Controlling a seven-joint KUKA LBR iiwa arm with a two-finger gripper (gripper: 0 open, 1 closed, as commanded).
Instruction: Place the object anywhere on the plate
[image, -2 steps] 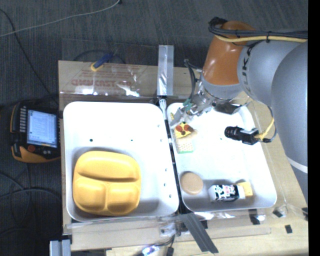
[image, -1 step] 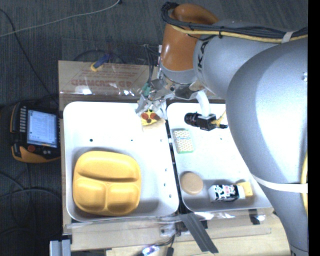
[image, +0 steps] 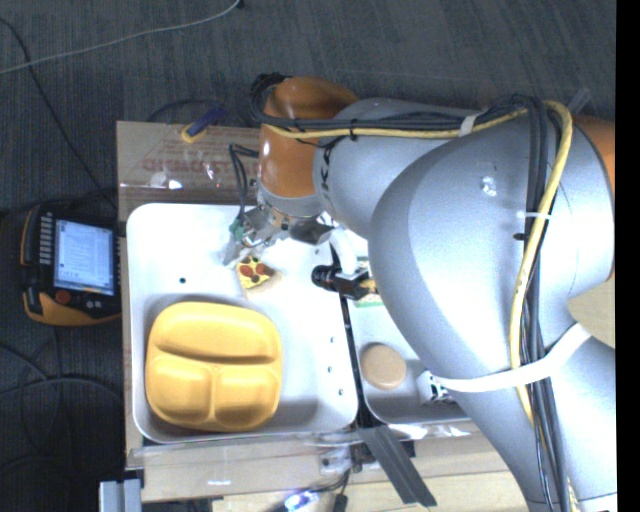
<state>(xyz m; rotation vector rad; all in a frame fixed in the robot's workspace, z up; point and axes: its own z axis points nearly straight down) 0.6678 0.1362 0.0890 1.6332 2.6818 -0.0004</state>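
Here you have the gripper (image: 243, 238) low over the far end of the left bin (image: 150, 225), just above the small pizza-slice toy (image: 256, 272), which lies on the bin floor. Whether it grips anything, I cannot tell. The yellow sectioned plate (image: 213, 362) sits nearby in the same bin, so the carry should be short.

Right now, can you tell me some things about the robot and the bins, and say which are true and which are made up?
1. The yellow plate sits in the left bin. True.
2. The little pizza slice toy lies on the plate. False: it lies on the bin floor, above the plate in the picture.
3. The jaws are near the pizza slice. True.
4. The round tan thing is in the left bin. False: it is in the right bin.
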